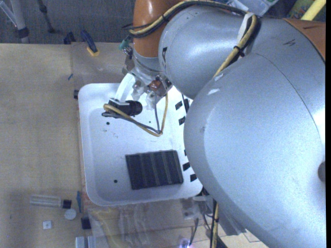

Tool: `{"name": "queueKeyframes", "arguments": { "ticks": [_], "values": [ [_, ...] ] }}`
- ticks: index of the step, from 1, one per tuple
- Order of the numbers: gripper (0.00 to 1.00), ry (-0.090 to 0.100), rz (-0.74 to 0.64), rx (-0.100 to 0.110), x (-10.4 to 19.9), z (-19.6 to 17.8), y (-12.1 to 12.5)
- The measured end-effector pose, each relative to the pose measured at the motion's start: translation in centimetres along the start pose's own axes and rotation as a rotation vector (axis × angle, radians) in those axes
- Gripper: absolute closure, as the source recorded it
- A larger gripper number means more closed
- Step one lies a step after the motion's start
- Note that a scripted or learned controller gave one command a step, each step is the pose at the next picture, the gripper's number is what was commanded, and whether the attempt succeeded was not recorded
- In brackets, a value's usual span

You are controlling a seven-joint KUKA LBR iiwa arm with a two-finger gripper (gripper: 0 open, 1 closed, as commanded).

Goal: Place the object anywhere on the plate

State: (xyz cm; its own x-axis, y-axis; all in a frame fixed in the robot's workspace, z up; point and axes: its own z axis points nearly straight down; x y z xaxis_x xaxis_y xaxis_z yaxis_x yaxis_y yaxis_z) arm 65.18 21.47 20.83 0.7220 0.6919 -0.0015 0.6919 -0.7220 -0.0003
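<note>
Grey arm (248, 138) bulks nearest, covering right side. Beyond it, hand (137, 92) over far part of white bin (95, 154); whether wide or narrow, cannot tell; nothing seen held. Dark ribbed slab (154, 169) lies flat on bin floor, near side, well apart from hand. Probably stiff, light, low-lying: pinch across narrower span, edges only.

Flat slab (154, 169) lies in bin (98, 154), toward its near edge. My arm (248, 128) crosses above bin's right side. On tabletop (36, 112), near-left of bin: a tube (49, 201). Clip (91, 46) behind bin's far-left corner.
</note>
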Motion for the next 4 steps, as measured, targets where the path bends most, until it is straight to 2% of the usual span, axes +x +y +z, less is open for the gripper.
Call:
{"name": "queueKeyframes", "arguments": {
  "ticks": [1, 2, 3, 4],
  "values": [
    [1.00, 0.000, -0.179, 0.000, -4.3, -17.1, -5.6],
    [1.00, 0.002, -0.587, -0.003, -4.0, -22.6, -5.3],
    [1.00, 0.004, 0.024, -0.001, -5.3, -22.6, -1.7],
    [1.00, 0.003, 0.421, 0.000, -1.6, -13.2, -2.7]
  ]
}}
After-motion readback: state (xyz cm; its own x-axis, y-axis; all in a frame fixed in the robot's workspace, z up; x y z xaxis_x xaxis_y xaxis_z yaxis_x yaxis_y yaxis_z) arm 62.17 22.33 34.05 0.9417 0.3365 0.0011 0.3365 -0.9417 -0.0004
